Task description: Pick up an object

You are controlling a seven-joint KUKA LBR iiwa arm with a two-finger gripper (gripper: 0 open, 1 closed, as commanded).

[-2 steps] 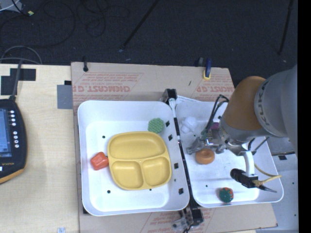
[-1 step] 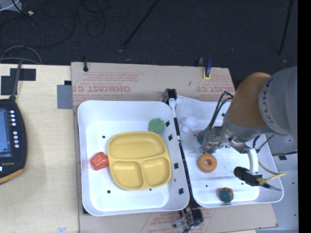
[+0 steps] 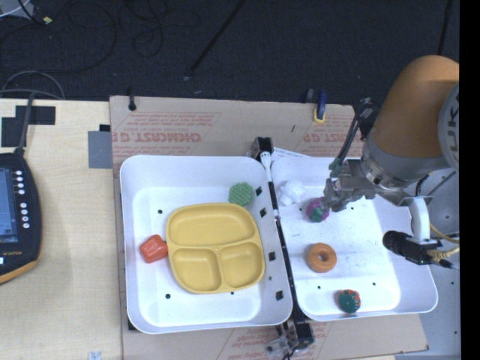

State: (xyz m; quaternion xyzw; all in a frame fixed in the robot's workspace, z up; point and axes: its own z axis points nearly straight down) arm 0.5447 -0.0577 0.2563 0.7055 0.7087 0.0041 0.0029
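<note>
Two glossy white bins (image 3: pixel 142 193) sit edge to edge. A smooth yellow three-section tray (image 3: pixel 214 246) fills the left bin's middle, with a red block (image 3: pixel 152 249) at its left and a knobbly green ball (image 3: pixel 241 193) at its top edge. Right of the tray, the gripper (image 3: pixel 327 201) meets a purple-green ball (image 3: pixel 317 211); whether it grips cannot be told. Below lie a ringed doughnut (image 3: pixel 322 258) and a teal ball (image 3: pixel 348 300), open floor around them.

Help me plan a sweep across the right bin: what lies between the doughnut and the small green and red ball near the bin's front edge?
Nothing: in the camera view, the bin floor between the doughnut and the ball is bare white.
</note>
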